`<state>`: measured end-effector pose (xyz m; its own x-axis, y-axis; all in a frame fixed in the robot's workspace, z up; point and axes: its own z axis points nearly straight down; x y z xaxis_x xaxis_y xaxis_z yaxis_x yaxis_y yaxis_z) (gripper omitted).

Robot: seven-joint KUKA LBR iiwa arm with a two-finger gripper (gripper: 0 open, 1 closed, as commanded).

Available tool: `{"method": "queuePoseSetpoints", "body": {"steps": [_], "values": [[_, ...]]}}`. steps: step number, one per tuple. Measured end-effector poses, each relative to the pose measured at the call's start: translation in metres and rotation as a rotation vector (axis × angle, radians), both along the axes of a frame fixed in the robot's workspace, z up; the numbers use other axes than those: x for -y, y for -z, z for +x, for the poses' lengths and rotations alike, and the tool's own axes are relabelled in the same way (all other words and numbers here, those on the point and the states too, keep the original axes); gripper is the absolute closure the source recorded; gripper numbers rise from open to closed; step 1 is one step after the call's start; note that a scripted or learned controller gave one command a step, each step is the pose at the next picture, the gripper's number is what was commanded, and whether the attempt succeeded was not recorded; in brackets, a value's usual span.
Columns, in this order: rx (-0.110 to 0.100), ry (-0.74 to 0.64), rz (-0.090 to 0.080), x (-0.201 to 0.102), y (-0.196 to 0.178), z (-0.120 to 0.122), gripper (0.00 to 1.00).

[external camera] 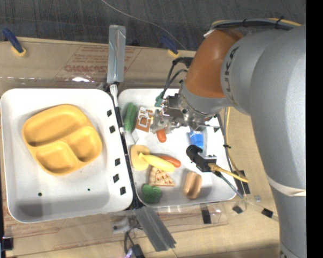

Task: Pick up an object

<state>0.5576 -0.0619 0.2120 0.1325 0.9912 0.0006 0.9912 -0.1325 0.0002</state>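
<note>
Carrot lies just below the hand.

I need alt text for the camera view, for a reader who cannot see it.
A grey robot arm reaches from the right over the right white bin, which holds toy food: a green vegetable, a hot dog, a pizza slice and a bread roll. The left white bin holds a yellow divided tray.

In the right bin lie toy foods: a green cucumber along the left wall, a small orange carrot, a yellow banana touching a hot dog, a pizza slice, a bread roll.
</note>
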Motion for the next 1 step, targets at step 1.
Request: {"method": "queuePoseSetpoints", "body": {"steps": [1], "values": [[-0.002, 0.275, -0.002, 0.0089, -0.0205, -0.0055, 1.00]]}}
